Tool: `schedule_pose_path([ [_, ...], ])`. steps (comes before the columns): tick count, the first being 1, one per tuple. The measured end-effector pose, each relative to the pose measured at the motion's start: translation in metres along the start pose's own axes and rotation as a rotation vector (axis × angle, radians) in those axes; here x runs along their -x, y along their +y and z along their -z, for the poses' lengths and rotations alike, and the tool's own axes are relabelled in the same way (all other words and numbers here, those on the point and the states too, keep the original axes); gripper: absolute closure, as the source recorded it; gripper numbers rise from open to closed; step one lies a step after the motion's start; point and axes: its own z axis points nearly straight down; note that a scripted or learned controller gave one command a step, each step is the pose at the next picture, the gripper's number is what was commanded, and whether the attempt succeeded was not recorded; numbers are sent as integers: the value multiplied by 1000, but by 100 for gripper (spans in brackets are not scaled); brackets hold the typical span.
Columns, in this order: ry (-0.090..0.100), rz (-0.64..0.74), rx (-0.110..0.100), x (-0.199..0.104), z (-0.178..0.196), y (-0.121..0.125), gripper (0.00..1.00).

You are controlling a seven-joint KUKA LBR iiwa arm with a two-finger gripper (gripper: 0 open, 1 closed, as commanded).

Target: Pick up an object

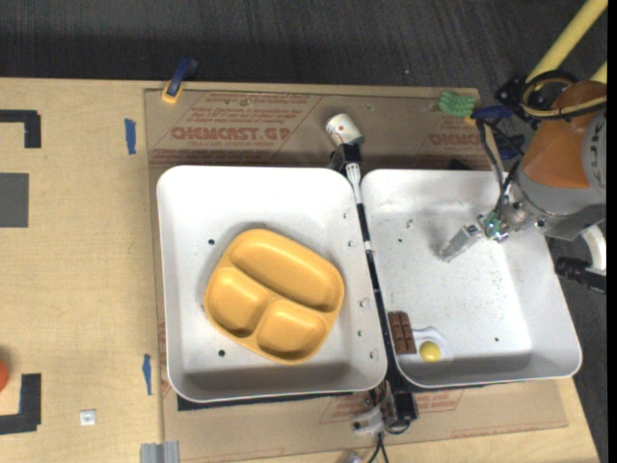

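My gripper (pixel 451 249) hangs low over the upper middle of the right bin (pixel 540 287), pointing down and to the left. Its grey fingers look pressed together with nothing between them. A small brown chocolate bar (pixel 400 333) lies against the right bin's left wall near the front corner. Right beside it is a toy fried egg (pixel 429 349) with a yellow yolk. Both lie well to the front left of the gripper. A large yellow divided plate (pixel 275 294) lies in the middle of the left bin (pixel 183 220).
The arm with its orange band (pixel 564 152) and cables comes in over the right bin's upper right corner. A black divider (pixel 364 249) runs between the two bins. A small white-and-black device (pixel 342 133) stands behind the bins.
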Motion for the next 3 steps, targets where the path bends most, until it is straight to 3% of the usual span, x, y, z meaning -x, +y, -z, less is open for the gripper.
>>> schedule_pose_path([
  [1,0,17,1,-16,39,43,0],
  [2,12,-37,0,3,-2,-23,0],
  [3,0,91,1,-18,18,30,0],
])
